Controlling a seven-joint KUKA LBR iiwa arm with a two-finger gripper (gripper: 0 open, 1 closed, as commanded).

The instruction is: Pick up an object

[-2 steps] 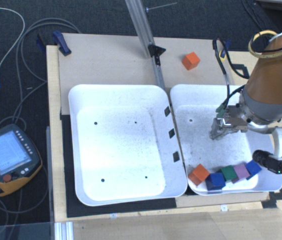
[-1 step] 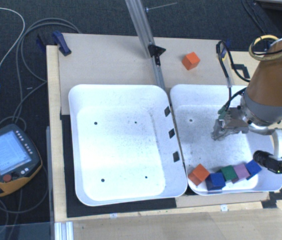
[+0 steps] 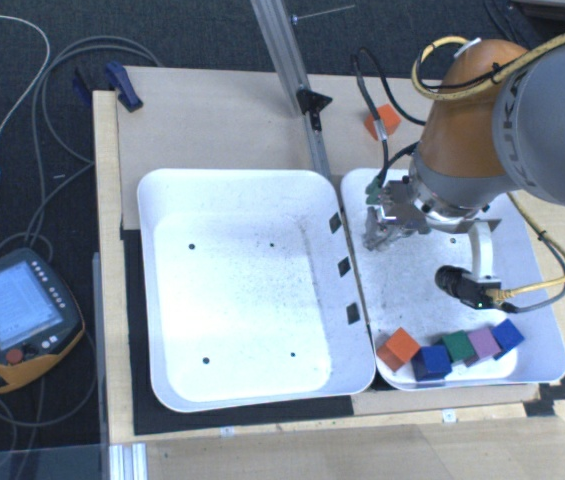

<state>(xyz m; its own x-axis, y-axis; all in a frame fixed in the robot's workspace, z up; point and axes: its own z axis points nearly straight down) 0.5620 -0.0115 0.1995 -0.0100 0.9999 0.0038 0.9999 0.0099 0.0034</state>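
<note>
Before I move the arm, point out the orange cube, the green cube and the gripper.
orange cube point(image 3: 398, 348), camera view, top face.
green cube point(image 3: 459, 347), camera view, top face.
gripper point(image 3: 375, 236), camera view, at its fingertips.

Both bins, the left bin point(image 3: 242, 288) and the right bin point(image 3: 532, 268), appear as smooth white plastic with a dull sheen, the left one speckled with fine dark marks. The desk point(image 3: 212, 118) shows a matt, pale wood-like surface. The arm point(image 3: 522, 88) has smooth grey and glossy orange casing; the blocks point(image 3: 452, 350) look matt.
</note>
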